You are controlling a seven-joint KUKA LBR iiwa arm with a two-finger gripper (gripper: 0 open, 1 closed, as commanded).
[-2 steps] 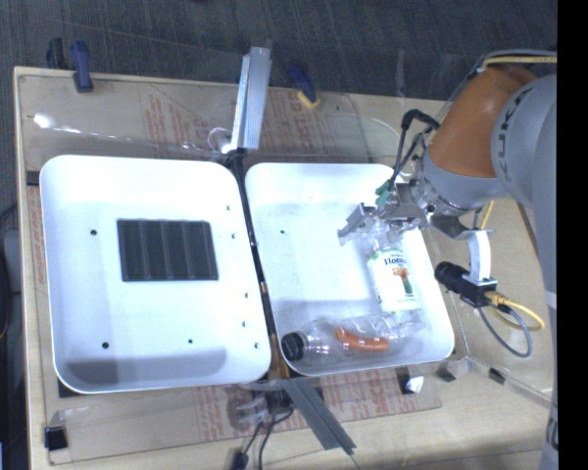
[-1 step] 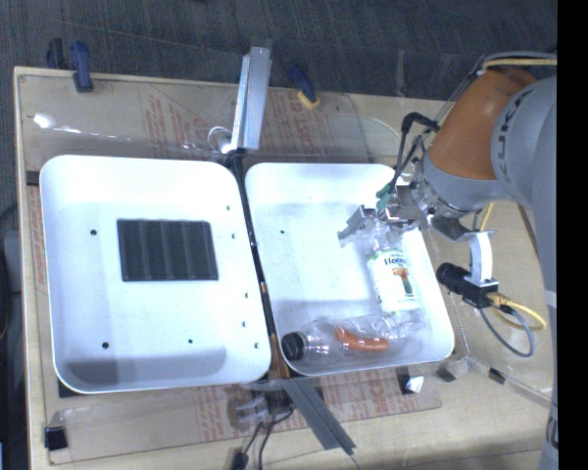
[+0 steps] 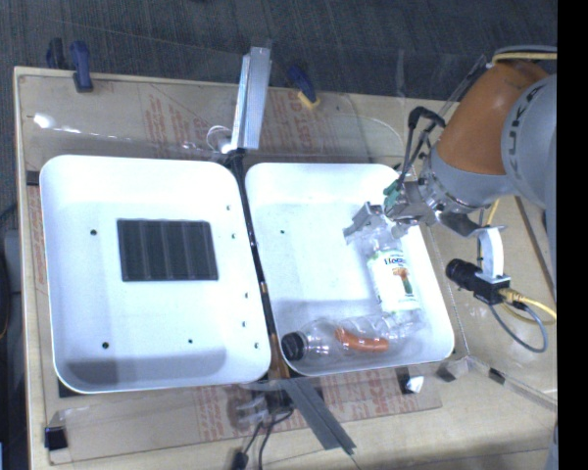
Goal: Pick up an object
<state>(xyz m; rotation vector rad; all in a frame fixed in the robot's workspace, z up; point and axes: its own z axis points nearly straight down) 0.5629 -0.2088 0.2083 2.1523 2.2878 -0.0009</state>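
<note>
My gripper (image 3: pixel 374 225) reaches in from the right and hangs over the upper right part of the right bin (image 3: pixel 304 189). Just below it lies a white bottle (image 3: pixel 395 278) with a green and orange label, its upper end right at the gripper. Whether the gripper touches it I cannot tell. Along the bin's front wall lies a clear bottle (image 3: pixel 348 339) on its side, black cap to the left, something orange inside. A black ribbed rectangular slab (image 3: pixel 167 250) rests flat in the left bin (image 3: pixel 78 194).
A metal bar (image 3: pixel 251 96) stands up behind the seam between the two bins. Blue clamps (image 3: pixel 80 65) grip the bench's back edge. A second metal strip (image 3: pixel 318 424) sticks out at the front.
</note>
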